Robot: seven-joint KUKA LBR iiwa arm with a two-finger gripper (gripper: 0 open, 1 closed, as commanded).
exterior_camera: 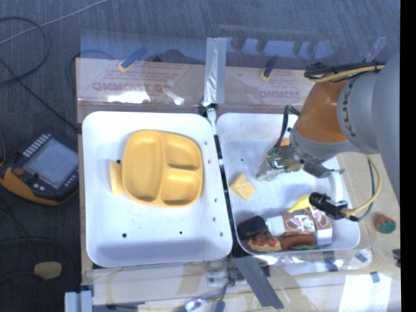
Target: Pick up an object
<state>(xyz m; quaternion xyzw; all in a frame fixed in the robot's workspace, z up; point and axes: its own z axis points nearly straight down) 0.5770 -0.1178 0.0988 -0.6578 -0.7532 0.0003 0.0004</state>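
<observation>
While the grey arm (364, 109) reaches in from the right, its gripper (276, 164) hangs low inside the right bin (250, 132); whether it is apart or together cannot be told. A yellow cheese wedge (243, 187) lies just beside it. More toy foods (292, 229) crowd that bin's near edge. The left bin (97, 239) holds a yellow divided tray (162, 168).

- You're looking at a robotics lab: a teach pendant (40, 171) lies on grey carpet (39, 70).
- Loose cables (26, 41) trail beside the taped cardboard bench (146, 80).
</observation>
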